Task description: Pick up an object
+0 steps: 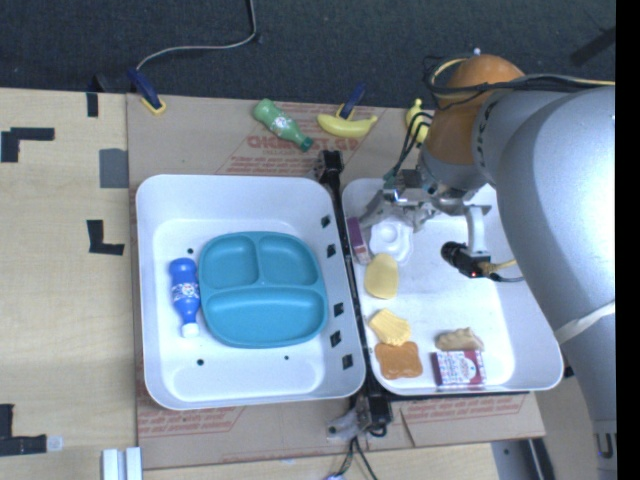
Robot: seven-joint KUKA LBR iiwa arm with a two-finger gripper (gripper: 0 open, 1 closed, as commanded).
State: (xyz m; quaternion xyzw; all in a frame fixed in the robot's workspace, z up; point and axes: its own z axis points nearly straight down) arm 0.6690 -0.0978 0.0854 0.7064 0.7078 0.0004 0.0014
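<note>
Jaws [398, 211], state unreadable, hang over the right bin [520, 338] on a cardboard-covered bench [180, 133], dark carpet [120, 18] behind.

My view of the right bin's [520, 368] upper right corner is blocked by the arm [560, 178], which runs off the right edge. The white object [390, 238] under the gripper [405, 208] is too blurred to identify.

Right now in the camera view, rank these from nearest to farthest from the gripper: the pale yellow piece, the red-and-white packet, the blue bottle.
Measured from the gripper, at the far end of the right bin:
1. Pale yellow piece, right bin, just below the gripper.
2. Red-and-white packet, right bin's near corner.
3. Blue bottle, left bin, beside the blue divided plate.
</note>
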